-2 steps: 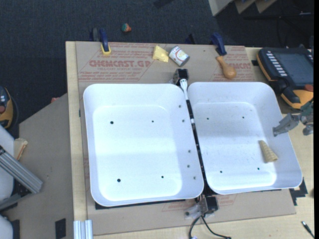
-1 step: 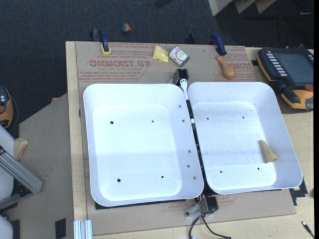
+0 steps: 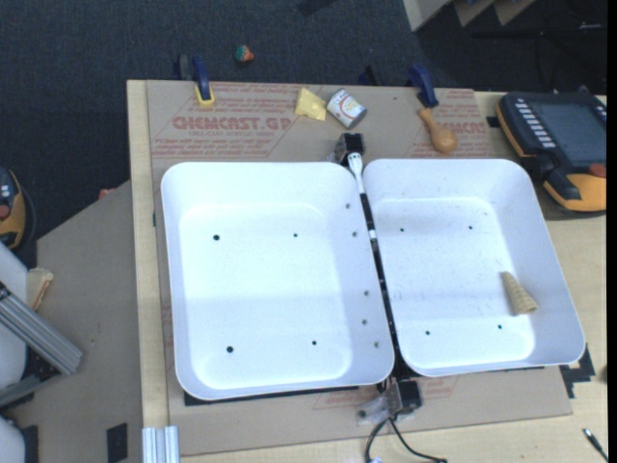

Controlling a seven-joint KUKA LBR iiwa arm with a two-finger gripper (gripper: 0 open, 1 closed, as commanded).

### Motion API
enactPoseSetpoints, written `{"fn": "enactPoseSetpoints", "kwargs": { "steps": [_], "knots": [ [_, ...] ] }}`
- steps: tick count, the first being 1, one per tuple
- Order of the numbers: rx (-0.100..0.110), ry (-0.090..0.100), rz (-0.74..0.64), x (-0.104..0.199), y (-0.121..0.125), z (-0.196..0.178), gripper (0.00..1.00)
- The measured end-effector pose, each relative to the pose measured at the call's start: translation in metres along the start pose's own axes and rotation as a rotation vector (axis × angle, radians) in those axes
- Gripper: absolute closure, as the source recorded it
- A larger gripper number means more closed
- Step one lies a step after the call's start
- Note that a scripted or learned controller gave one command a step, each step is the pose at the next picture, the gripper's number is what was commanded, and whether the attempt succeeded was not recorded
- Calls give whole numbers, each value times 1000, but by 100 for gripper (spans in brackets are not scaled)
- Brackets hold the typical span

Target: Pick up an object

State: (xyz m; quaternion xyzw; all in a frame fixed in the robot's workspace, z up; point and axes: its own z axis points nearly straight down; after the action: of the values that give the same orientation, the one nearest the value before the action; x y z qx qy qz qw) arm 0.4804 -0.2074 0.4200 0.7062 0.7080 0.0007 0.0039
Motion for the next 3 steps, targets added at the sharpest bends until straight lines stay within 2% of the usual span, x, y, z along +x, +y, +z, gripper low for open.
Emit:
{"fn": "enactPoseSetpoints", "kwargs": {
  "steps": [1,2,3],
  "knots": [
    [24,13,-6,95,-3,155,100],
    [-3,-3,10,7,-2,83,100],
    [-4,-2,4,-19,-1,18,100]
  ]
}}
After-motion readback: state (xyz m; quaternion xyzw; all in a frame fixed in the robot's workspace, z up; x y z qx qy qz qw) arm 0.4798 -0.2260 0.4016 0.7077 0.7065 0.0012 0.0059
